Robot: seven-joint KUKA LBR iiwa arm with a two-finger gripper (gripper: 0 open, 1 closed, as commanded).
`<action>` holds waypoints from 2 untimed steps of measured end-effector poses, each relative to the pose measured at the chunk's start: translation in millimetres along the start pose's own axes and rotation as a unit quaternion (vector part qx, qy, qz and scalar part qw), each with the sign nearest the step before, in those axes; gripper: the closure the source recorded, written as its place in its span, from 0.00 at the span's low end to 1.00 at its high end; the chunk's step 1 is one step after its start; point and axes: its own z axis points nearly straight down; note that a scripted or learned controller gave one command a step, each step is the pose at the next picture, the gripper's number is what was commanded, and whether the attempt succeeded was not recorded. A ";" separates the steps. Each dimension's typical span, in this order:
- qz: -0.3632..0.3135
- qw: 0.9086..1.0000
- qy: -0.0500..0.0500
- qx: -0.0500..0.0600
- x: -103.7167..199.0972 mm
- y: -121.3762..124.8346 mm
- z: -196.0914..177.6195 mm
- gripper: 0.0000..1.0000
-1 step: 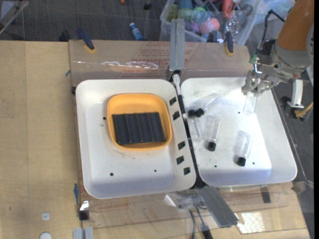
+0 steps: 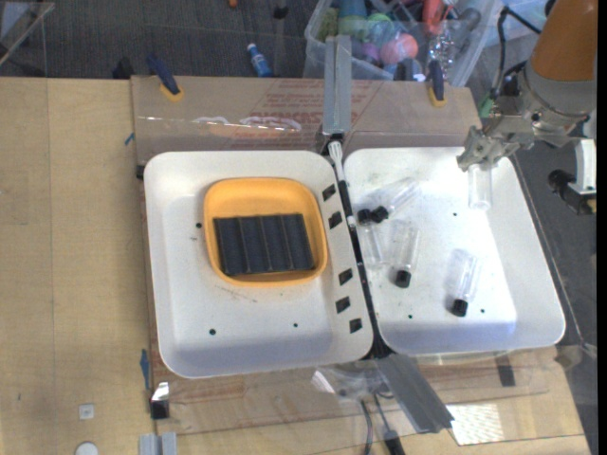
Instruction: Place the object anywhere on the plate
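A yellow plate [image 2: 265,193] sits in the left bin [image 2: 180,301] and bears a black ridged block [image 2: 264,245]. Several clear vials with black caps lie in the right bin [image 2: 531,301]: one [image 2: 395,198] near the divider, one [image 2: 405,249] at the middle, one [image 2: 463,278] toward the front. My gripper [image 2: 477,154] hangs over the right bin's far right part. Another clear vial [image 2: 479,190] shows just below it, touching or nearly touching its tip. Whether that vial is held is unclear.
A black-tabbed divider [image 2: 340,245] runs between the two bins. A clear box of coloured toys [image 2: 398,17] stands behind the bench. A cardboard strip [image 2: 285,112] runs along the bins' far side. The arm's orange band [image 2: 569,27] is at the top right.
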 end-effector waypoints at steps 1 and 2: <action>-0.056 0.998 0.000 0.000 5.4 0.0 -24.8 1.00; -0.140 0.990 0.000 -0.001 -4.9 0.9 -51.5 1.00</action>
